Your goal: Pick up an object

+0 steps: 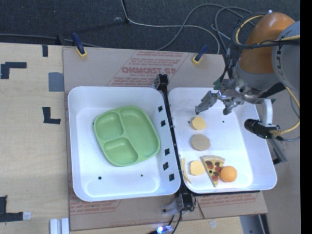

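Spread wide with nothing between them, the two fingers of the gripper (215, 105) hang over the upper part of the right bin (253, 150), one finger angled down toward the left and the other toward the right. Just below the left fingertip lies a small yellow round piece (198, 124), close to it but not gripped. Below that sits a tan round disc (200, 142), and lower still a second yellow piece (197, 167), a pizza slice (212, 168) and an orange ball (228, 173); the slice and the ball touch each other near the bin's lower rim. A thin pale strip (184, 171) lies beside the divider on that bin's left side. All of these objects keep to the left and lower parts of the bin, so the right half of its floor is bare white, with room along the right wall.

The left bin (80, 145) holds a green compartment tray (126, 135), tilted somewhat and set near the middle, with bare floor on its left and below it. Both bins rest on a cardboard sheet (141, 67) held by two blue-and-yellow clamps (78, 46) at its top edge, over a light wooden bench (29, 140). Cables (195, 18) loop across the dark floor behind
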Controlling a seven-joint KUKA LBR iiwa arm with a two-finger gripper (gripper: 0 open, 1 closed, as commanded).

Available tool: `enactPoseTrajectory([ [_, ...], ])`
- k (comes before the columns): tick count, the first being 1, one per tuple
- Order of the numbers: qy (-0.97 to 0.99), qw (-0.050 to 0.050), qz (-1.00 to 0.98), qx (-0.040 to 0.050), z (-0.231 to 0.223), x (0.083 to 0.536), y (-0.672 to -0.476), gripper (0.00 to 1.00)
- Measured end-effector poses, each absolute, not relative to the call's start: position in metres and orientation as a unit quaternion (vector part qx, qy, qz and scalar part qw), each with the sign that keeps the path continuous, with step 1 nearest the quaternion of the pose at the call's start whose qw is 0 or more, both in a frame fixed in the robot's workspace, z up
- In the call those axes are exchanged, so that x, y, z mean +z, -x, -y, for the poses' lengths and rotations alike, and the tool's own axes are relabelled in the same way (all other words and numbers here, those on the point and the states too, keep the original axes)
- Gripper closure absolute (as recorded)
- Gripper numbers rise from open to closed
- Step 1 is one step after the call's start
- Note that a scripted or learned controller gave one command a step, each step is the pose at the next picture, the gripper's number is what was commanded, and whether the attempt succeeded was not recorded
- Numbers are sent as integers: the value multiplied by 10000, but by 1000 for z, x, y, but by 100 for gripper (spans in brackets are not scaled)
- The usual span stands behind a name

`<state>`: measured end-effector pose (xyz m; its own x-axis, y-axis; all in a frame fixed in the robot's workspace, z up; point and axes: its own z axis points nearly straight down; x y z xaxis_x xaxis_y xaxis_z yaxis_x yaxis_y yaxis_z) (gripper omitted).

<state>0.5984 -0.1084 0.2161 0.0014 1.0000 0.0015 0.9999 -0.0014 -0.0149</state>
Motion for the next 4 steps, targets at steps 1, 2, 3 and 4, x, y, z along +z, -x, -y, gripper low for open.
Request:
enactPoseTrajectory([
  [1, 7065, 7, 7077, 5, 108, 224, -601, 0],
  [2, 7071, 18, 7071, 24, 114, 172, -592, 0],
  [3, 7070, 20, 7072, 24, 118, 109, -589, 0],
  [4, 7065, -4, 7077, 9, 117, 84, -589, 0],
])
